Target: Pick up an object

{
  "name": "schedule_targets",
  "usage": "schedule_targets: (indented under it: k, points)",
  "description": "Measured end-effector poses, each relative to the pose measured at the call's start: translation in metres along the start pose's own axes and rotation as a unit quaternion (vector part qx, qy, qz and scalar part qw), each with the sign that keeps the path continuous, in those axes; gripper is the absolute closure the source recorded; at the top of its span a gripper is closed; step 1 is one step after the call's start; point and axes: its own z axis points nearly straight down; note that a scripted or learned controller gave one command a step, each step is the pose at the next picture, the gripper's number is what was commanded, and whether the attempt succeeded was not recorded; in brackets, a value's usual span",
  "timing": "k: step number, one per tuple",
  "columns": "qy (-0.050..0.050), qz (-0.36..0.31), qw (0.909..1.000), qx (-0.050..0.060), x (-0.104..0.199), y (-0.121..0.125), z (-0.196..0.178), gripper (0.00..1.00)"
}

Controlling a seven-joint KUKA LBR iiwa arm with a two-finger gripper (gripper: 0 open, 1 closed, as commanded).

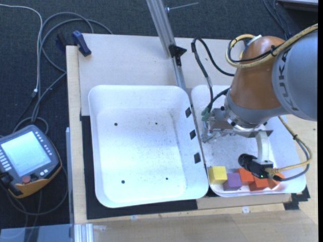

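In the right bin (290,188), along its near edge, lie a yellow cube (218,174), a purple block (233,181) and two orange blocks (246,175) (261,182), packed close in a row. My gripper (208,131) hangs over the right bin's left side, close to the wall shared with the left bin. It is above and behind the yellow cube, apart from all the blocks. The big grey and orange wrist (255,82) hides the middle of the right bin.
The left bin (101,102) sits beside the right one. A slanted metal pole (160,19) rises at the back between the bins. Black cables loop around the wrist. A blue clamp (81,43) lies on the bench's far left corner.
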Motion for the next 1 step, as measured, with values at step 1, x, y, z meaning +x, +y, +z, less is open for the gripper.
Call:
schedule_targets:
  k: [1]
  points:
    - [0.000,0.001,1.0000,-0.003,-0.0012,0.0008,-0.0029,0.00]
